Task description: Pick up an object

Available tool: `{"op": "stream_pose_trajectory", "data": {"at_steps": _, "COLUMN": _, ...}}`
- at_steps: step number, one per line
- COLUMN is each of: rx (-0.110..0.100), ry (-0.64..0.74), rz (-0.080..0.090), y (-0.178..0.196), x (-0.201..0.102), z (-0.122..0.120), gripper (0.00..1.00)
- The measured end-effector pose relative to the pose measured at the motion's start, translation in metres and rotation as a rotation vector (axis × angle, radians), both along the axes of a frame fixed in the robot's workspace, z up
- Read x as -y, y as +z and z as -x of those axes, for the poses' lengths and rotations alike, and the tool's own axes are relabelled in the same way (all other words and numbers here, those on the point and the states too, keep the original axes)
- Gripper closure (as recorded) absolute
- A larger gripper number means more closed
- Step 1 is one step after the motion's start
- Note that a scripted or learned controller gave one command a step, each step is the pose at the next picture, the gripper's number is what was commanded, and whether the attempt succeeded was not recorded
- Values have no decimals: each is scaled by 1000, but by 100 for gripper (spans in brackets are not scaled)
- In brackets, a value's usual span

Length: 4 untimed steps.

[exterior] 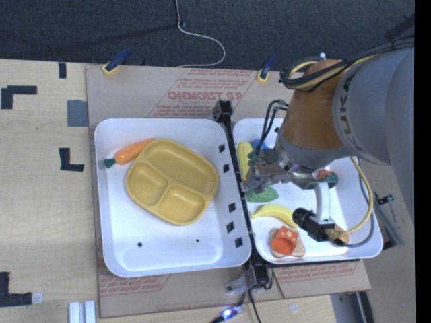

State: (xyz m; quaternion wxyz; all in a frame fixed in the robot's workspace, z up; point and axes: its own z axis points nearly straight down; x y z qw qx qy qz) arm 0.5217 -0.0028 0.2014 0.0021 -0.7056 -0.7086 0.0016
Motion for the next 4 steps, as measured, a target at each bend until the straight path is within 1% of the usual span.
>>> {"op": "stream_pose_trajectory", "data": {"at_steps": 1, "rx": 3, "ry": 4, "rz": -2, "y": 18, "x": -58, "z": 20, "gripper": 100}}
{"op": "stream_pose_trajectory", "data": {"at_steps": 2, "rx": 1, "ry": -2, "rz": 1, "y": 13, "x": -71, "z": 28, "gripper": 100}}
{"op": "stream_pose_trajectory", "data": {"at_steps": 3, "rx": 1, "ry": -2, "rz": 1, "y": 16, "x": -67, "z": 36, "gripper": 100}}
{"op": "stream_pose_trajectory", "data": {"at_steps": 4, "rx": 3, "ry": -1, "rz": 0, "y": 26, "x": -81, "z": 36, "gripper": 100}}
